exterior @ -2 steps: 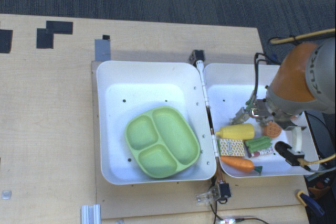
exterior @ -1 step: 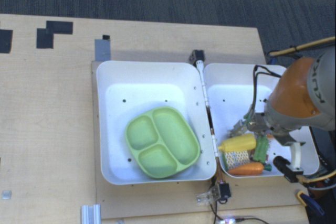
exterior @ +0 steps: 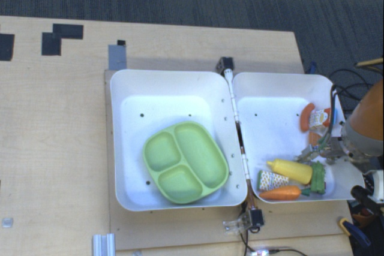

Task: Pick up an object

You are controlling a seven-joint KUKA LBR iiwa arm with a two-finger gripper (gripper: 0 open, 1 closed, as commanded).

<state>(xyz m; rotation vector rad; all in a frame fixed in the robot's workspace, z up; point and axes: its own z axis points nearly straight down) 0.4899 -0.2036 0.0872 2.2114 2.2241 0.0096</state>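
My gripper (exterior: 317, 151) hangs low over the right side of the right bin (exterior: 270, 102), reaching in from the right under the grey and orange arm (exterior: 367, 123). Just below and left of it lies a yellow bottle-shaped toy (exterior: 290, 169). A green toy (exterior: 317, 179) sits at that toy's right end, an orange carrot (exterior: 279, 193) lies along the bin's front wall, and a patterned packet (exterior: 269, 180) rests beside them. Behind the gripper lie a red sausage-like piece (exterior: 307, 117) and a small printed packet (exterior: 320, 119). Nothing visibly hangs from the gripper.
The left bin (exterior: 129, 129) holds a light green divided plate (exterior: 185, 162). A ridge with a clamp (exterior: 226, 65) separates the two bins. Cables (exterior: 354, 78) trail at the bench's right edge, and wooden benchtop (exterior: 54, 141) extends to the left.
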